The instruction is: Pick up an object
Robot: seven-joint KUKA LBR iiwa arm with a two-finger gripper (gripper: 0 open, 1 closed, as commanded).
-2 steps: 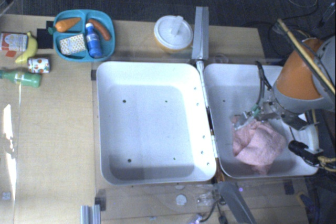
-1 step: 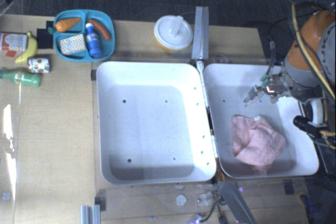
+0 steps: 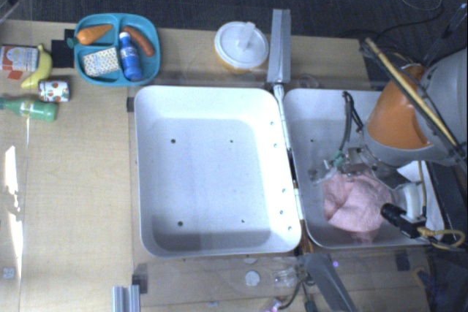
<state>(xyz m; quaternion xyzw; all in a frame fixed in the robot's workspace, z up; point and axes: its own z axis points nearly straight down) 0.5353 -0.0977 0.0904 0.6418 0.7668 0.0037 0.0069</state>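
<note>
Far to the left of the end effector, at the table edge, lie a small carton, a yellow banana-shaped toy, a little printed can and a green bottle on its side. Just right of these sits a blue plastic tray with compartments, holding an orange carrot-like piece, a blue bottle and a patterned square. Further right, still well left of the end effector and beyond it, stands a round white lidded cup with a yellow rim.

Nearer, directly left of the end effector, the left bin is a shallow, smooth white plastic basin with rounded corners and a few small dark dots on its floor. A thin grey metal bar separates it from the right bin, of the same make.

Inside the right bin, immediately below and touching the end effector, lies the task's thing: a soft, crumpled pink cloth, bunched into an uneven mound with folds. The end effector is pressed down at the cloth's upper edge; whether its fingers are spread or closed cannot be told, nor whether any fabric is caught. Right of it rises the grey arm with its glossy orange band.
</note>
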